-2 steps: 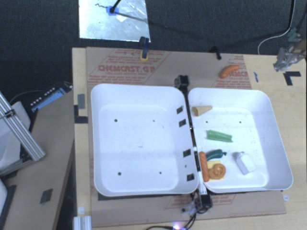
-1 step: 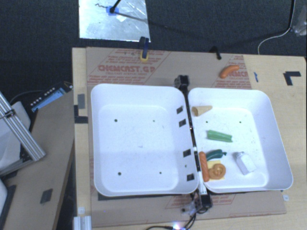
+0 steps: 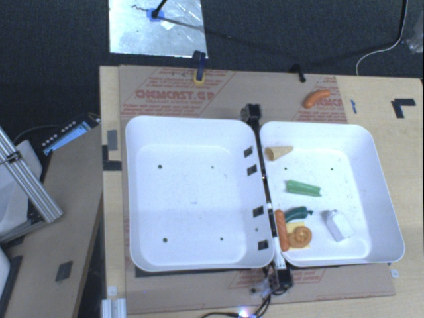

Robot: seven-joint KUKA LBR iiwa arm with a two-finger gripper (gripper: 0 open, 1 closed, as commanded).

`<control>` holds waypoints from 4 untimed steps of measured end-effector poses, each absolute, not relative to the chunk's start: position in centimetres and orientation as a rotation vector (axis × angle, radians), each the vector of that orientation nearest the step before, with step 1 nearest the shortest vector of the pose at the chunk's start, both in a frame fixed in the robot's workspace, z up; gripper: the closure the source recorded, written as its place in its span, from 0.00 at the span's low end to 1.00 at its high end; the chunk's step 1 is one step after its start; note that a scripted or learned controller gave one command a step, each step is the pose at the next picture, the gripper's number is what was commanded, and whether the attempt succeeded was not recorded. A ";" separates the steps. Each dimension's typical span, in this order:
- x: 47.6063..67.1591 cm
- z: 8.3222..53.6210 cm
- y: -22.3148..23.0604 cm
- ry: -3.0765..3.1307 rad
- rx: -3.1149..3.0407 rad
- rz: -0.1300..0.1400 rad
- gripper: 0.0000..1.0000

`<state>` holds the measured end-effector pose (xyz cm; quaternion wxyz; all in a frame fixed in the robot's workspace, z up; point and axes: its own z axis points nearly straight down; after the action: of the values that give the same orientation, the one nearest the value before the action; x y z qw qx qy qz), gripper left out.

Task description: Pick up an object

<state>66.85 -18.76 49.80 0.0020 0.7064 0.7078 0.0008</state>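
Right bin point(image 3: 379, 177) with six objects point(image 3: 303, 189), left bin point(image 3: 192, 201), one sausage point(image 3: 317, 98) outside

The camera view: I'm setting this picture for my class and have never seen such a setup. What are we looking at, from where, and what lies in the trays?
One fixed camera looks down at a slant on a bench bearing two shallow white bins. A robot arm would reach in here to pick things up. The left bin shows bare white floor. The right bin holds small toy-like items: a tan cone, a green piece, a dark green piece, an orange sausage shape, an orange disc and a white block. Another orange piece lies on the bench behind the bins.
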 end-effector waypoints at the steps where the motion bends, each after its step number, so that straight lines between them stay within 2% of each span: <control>1: 66.8 49.9 -19.3 2.220 2.217 0.002 1.00; 2: 66.0 50.4 -20.7 2.219 2.218 0.002 1.00; 3: 66.9 41.8 -10.7 2.230 2.214 0.000 1.00; 4: 66.9 53.9 -9.6 2.221 2.206 0.014 1.00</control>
<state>66.85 -9.64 53.94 0.0057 0.7046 0.7095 0.0044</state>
